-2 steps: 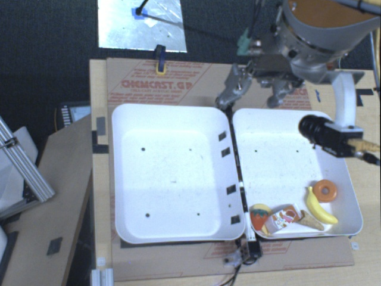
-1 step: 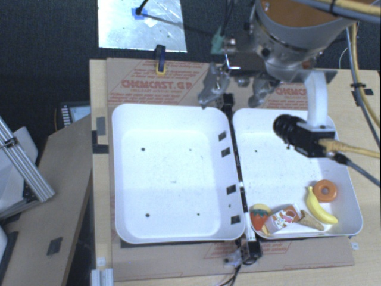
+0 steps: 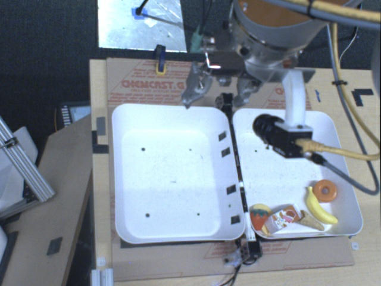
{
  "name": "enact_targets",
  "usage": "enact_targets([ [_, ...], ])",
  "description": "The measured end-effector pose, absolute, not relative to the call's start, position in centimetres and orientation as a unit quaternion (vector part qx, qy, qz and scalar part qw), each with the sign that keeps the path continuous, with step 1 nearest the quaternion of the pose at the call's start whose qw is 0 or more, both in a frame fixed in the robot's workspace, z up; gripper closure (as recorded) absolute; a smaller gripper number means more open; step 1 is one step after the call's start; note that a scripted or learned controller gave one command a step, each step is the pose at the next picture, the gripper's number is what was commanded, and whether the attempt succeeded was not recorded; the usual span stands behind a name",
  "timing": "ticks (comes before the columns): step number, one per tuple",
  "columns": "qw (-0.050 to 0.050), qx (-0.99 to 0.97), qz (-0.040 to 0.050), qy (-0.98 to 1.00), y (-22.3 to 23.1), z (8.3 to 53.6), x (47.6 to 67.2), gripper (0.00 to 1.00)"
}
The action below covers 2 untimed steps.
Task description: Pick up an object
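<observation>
My gripper (image 3: 216, 94) hangs high over the back edge of the two bins, near the divider between them. Its two fingers (image 3: 194, 90) stand apart with nothing between them, so it is open. In the right bin's (image 3: 280, 177) front right corner lie a yellow banana (image 3: 318, 206), an orange ring-shaped toy (image 3: 325, 190), a red and orange fruit (image 3: 259, 217), a small red and white packet (image 3: 282, 218) and a tan cone-shaped piece (image 3: 310, 222). All of these lie far in front of the gripper.
The left bin (image 3: 169, 171) sits beside the right one, with black clips along the shared divider (image 3: 233, 171). A black camera module (image 3: 277, 134) with a yellow cable hangs over the right bin's back. Cardboard underlies both bins.
</observation>
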<state>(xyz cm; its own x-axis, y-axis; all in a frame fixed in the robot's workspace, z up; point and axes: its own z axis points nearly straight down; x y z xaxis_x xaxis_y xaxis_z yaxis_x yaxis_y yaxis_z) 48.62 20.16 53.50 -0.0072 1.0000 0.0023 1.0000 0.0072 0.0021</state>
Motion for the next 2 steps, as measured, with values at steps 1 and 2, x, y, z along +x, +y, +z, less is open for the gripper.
enact_targets([
  [1, 0.000, -0.704, -0.0014, -0.710, 22.77, 53.49, 48.61, 0.00],
  [2, 0.000, -0.705, -0.0013, -0.710, 23.43, 53.50, 48.64, 0.00],
])
